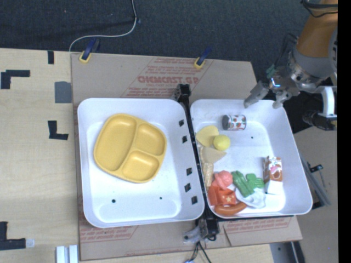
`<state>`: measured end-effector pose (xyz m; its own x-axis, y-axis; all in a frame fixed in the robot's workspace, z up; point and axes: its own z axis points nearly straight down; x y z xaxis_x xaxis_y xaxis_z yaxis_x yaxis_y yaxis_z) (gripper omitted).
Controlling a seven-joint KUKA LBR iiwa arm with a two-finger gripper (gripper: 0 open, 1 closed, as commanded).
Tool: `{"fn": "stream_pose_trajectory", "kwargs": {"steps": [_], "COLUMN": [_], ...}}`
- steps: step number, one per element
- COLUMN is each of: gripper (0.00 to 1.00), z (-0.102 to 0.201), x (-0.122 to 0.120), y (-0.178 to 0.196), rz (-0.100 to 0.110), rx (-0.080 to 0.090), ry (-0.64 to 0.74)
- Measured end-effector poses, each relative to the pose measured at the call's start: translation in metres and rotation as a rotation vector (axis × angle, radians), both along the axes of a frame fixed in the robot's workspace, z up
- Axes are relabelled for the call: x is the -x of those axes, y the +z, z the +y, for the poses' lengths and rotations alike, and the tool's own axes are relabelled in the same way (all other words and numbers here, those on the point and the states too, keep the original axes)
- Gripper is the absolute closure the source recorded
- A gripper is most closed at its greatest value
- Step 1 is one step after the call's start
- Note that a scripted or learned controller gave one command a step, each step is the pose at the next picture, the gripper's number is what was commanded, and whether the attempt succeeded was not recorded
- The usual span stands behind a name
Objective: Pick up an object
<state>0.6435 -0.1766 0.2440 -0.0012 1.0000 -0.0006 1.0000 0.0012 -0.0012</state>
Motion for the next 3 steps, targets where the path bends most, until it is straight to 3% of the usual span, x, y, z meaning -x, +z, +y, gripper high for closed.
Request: {"fn": "stream_pose_trajectory", "kwargs": {"steps": [1, 2, 3], "gripper": [0.00, 0.00, 1.00], "z": [0.012, 0.033, 0.032], "x": [-0.024, -0.026, -0.026], "y": [-0.086, -0.148, -0.139], "rz": [0.006, -0.004, -0.002], "rx": [-0.001, -0.001, 0.000], "ry": [0.001, 0.002, 0.002]}}
